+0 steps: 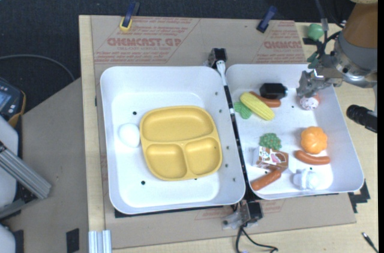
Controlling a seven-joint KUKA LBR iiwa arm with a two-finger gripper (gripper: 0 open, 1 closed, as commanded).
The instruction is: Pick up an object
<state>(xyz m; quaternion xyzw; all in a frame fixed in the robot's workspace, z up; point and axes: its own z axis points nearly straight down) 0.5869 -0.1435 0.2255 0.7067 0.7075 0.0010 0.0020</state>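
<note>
My gripper [308, 92] hangs over the back right part of the right bin [354, 153], right above a small white and pink object [309, 104]. In the same bin lie a yellow corn cob [257, 106], a black block [273, 90], a green broccoli piece [270, 140], an orange [314, 139], a red sausage [312, 157], a small printed packet [272, 157], another sausage [266, 179] and a white lump [306, 180]. Nothing hangs from the gripper.
The left bin [114, 90] holds a yellow divided plate [179, 142] with a white egg [128, 135] beside it on the left. A black clamp [217, 57] sits at the back where the two bins meet. The arm's grey body [360, 54] enters from the right.
</note>
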